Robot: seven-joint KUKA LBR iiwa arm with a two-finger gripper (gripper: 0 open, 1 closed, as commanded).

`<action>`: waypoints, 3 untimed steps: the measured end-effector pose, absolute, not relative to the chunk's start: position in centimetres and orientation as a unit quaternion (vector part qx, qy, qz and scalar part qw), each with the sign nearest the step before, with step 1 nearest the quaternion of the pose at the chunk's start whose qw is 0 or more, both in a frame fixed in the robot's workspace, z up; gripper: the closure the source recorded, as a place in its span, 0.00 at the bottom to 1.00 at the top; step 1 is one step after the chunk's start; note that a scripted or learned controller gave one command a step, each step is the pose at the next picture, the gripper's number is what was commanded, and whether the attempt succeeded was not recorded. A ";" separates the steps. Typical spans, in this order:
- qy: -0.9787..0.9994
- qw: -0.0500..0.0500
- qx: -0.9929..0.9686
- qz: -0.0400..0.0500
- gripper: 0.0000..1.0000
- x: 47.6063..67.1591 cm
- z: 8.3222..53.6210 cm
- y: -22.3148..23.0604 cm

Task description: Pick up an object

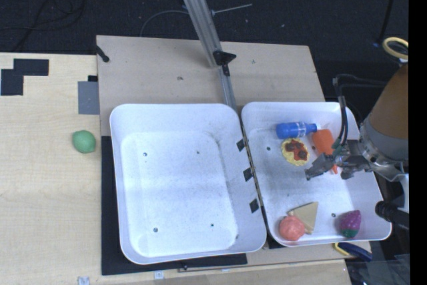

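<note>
Objects are lying in our right bin (pixel 373 227): nearest, a pink ball (pixel 292 228), tan wedge (pixel 305 213) and purple berry (pixel 349 223). Farther back, our tool (pixel 325 167) is hovering beside a yellow-red piece (pixel 295 151); we cannot tell its state. Beyond, an orange piece (pixel 323 140) and blue bottle (pixel 296 129) are resting.

Green ball (pixel 84 141) on wooden bench, well left of left bin (pixel 127 118); aluminium rail (pixel 200 13) slanting behind same bin.
</note>
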State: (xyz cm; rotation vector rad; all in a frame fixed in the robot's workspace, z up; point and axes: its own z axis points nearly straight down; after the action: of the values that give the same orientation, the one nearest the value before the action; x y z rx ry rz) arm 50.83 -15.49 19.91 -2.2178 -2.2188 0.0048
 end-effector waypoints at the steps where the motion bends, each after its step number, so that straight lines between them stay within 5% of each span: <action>1: -0.707 0.002 -0.707 0.001 0.00 50.7 15.7 -15.6; 2: -0.707 0.003 -0.707 0.002 0.00 50.7 9.4 -15.3; 3: -0.706 0.000 -0.708 0.000 1.00 50.8 10.6 -15.5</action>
State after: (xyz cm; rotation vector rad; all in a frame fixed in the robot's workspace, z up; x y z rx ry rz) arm 50.80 -15.47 10.64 -2.2234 -2.2185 0.0010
